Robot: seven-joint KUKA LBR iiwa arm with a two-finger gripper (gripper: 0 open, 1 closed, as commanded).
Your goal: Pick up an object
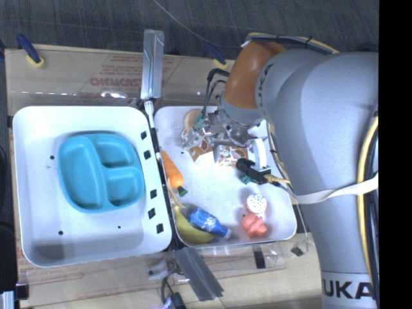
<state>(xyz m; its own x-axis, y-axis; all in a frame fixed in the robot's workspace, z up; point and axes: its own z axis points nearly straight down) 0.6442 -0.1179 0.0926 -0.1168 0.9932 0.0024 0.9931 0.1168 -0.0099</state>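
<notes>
Tabletop: brown board seen along the upper left of the frame, carrying two white bins side by side.
Left bin: placed at the left and centre-left of the frame; a blue divided tray is held in its middle.
Divider: dark strip with clips, seen between the two bins at the frame's centre.
Right bin: placed right of centre; several small things are held in it.
Carrot: orange, laid against the right bin's left wall.
Banana: yellow, laid in the lower left corner of the right bin, touching a blue bottle that lies across it.
Patterned object: brown and white, seen in the upper part of the right bin, just beside the gripper.
Pink toy: laid near the lower right corner of the right bin, with a white spotted object just above it.
Gripper: lowered into the upper part of the right bin; the state of the fingers cannot be told.
Arm: grey with an orange band, reaching in from the right of the frame.
</notes>
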